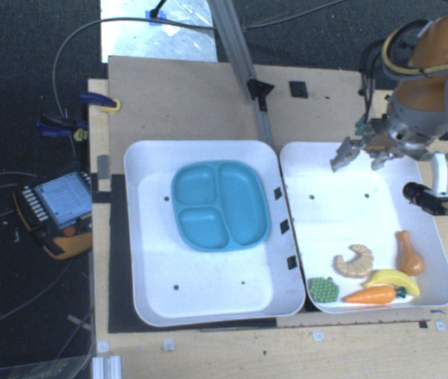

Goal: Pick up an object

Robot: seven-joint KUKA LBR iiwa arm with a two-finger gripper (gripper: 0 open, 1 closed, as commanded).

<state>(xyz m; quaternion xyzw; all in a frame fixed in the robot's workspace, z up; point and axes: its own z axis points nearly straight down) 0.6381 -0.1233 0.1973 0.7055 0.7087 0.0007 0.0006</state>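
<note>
My gripper (362,161) hangs over the far end of the right bin (318,172), its fingers spread apart with nothing between them, so it is open. Well in front of it, at the bin's near right corner, lie a tan croissant (355,260), a yellow banana (395,280), an orange carrot (370,295), a green broccoli piece (324,290) and a brown drumstick (408,253). None of them touches the gripper.
The left bin (148,275) holds a blue three-section plate (220,205). A grey pole (235,38) slants across the board behind the bins. Tools and a handheld device (59,212) lie left of the bench.
</note>
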